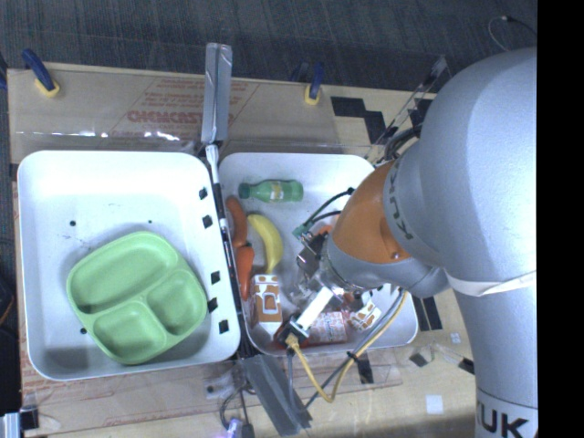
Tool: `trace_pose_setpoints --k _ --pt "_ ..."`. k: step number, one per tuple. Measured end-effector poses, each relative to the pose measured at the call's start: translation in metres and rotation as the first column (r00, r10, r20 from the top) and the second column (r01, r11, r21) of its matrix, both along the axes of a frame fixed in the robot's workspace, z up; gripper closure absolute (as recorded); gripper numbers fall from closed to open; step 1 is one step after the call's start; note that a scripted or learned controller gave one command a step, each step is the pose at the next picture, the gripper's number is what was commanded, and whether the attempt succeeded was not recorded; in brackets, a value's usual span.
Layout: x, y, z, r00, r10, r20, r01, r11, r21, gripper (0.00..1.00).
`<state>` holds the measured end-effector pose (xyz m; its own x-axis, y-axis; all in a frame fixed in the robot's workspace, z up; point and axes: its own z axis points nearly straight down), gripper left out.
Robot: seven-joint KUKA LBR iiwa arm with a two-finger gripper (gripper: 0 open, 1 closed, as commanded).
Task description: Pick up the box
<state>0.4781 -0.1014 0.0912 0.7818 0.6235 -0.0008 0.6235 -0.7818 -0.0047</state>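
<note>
While end effector (308, 288) hangs beside orange box (266, 301), grip state cannot be told, arm (484, 181) lettered KUK.

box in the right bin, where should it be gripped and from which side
Probably across its narrow width, on the two long edges, coming straight down from above. The box lies flat, face up, and the carrot crowds its edge toward the other bin, so a sideways approach looks blocked.

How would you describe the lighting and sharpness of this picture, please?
In the camera view the left bin is bright, nearly washed out; there too, the green tray throws a soft shadow below itself, and the arm looks slightly blurred.
</note>
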Motion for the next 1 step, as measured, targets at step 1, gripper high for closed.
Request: trace_pose_setpoints --k 1 --pt "0.0001 -0.0931 -0.0006 0.991 -0.134 -0.011 0.135 0.991 0.024 1.00"
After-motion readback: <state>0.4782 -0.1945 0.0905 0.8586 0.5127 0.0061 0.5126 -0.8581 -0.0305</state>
